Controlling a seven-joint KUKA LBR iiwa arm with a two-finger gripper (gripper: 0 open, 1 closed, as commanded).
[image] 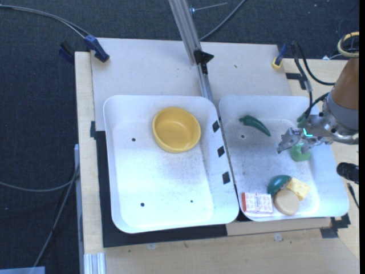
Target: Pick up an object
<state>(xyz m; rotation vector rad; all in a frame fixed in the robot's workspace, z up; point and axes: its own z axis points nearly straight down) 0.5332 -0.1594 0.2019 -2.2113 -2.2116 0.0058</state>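
1 red-white pack [257,203], 2 bins [122,153]

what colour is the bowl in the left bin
Yellow; the bowl shows in the camera view.

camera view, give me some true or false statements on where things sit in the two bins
1. The yellow bowl sits in the left bin. True.
2. The dark green pepper lies in the left bin. False: it lies in the right bin, toward its far side.
3. The pincer is above the right bin, next to a light green object. True.
4. The red and white packet lies beside the yellow bowl. False: it lies at the right bin's near edge.
5. A yellow wedge lies near the tan round piece. True.
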